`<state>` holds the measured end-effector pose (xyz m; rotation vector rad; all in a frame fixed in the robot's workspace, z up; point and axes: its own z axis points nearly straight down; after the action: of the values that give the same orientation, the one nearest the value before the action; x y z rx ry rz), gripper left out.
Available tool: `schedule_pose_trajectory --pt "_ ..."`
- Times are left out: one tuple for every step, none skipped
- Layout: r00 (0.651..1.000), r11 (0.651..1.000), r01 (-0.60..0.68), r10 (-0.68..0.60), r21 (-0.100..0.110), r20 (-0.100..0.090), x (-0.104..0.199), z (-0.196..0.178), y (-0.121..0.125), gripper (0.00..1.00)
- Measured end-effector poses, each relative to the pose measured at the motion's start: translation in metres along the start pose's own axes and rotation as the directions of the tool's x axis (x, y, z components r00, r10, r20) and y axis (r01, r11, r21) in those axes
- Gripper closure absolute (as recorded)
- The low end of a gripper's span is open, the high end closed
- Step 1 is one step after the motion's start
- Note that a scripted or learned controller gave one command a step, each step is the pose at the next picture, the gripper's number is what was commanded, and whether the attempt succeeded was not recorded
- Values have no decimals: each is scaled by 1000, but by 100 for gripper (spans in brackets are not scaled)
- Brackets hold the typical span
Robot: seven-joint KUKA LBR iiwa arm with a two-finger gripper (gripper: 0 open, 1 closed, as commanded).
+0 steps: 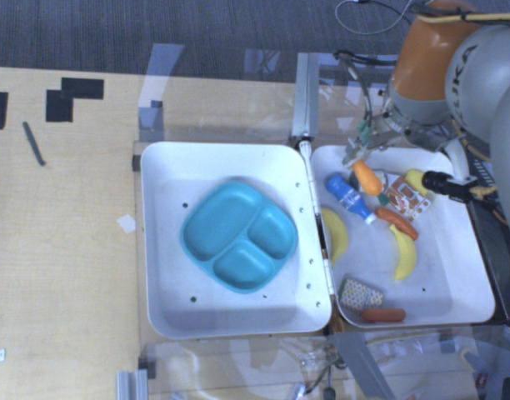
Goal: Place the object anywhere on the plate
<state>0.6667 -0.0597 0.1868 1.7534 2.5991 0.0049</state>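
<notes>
Pick stage. My gripper (365, 144) hovers at upper right of the frame above the right bin (455, 307), its spread indiscernible; the orange object (367, 177) lies just below. Next: descend, grasp, carry to the blue plate (238, 236).

Robot lab: grey arm (488, 73) over bins (155, 223) (white).

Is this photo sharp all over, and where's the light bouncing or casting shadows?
Camera view: fairly sharp across the bins; the blue plate casts a soft shadow on the left bin; pale glare streaks the clear panels near the metal divider; the grey arm looks large and slightly soft at the right; the claw is small and hard to read.
</notes>
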Motion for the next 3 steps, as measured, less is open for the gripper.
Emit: schedule_pose_trajectory --pt "919 919 394 -394 -2 -1 61 -9 28 100" --pt "874 874 486 -486 -1 -2 131 0 10 100" --pt "874 874 486 -486 -2 -2 130 0 10 0"
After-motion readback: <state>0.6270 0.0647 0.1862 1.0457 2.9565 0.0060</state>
